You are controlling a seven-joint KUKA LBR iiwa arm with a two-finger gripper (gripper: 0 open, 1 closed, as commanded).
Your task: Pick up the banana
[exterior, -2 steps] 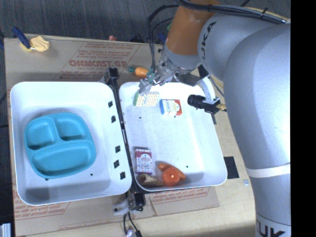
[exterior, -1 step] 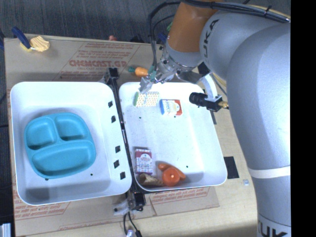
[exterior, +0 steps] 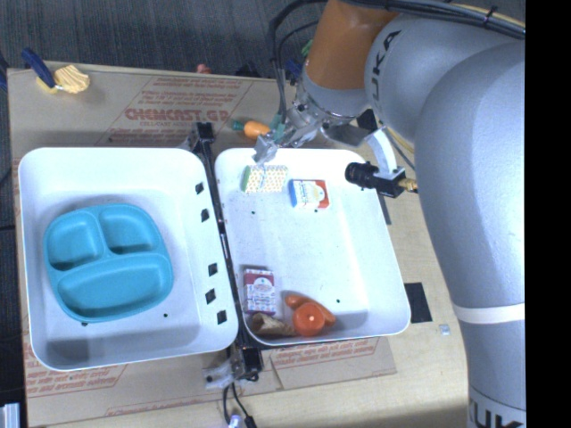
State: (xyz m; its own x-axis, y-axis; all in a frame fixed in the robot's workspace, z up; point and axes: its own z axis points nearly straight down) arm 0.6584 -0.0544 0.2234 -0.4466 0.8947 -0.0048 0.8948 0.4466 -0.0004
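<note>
White plastic bins sit side by side on a cardboard-covered bench (exterior: 161, 105). The left bin (exterior: 36, 239) holds a blue divided plate (exterior: 107, 261). The right bin (exterior: 357, 248) holds a pale checkered packet (exterior: 266, 179) and a small white carton (exterior: 309, 193) near its far edge, and a red box (exterior: 260, 291), an orange fruit (exterior: 310, 317) and a brownish item (exterior: 272, 325) at its near edge. No banana can be picked out with certainty. A grey arm (exterior: 446, 105) with an orange band (exterior: 352, 34) reaches in from the right; its tool (exterior: 268, 145) hangs at the right bin's far rim, just above the packet. Whether the tool is apart or together cannot be told.
</note>
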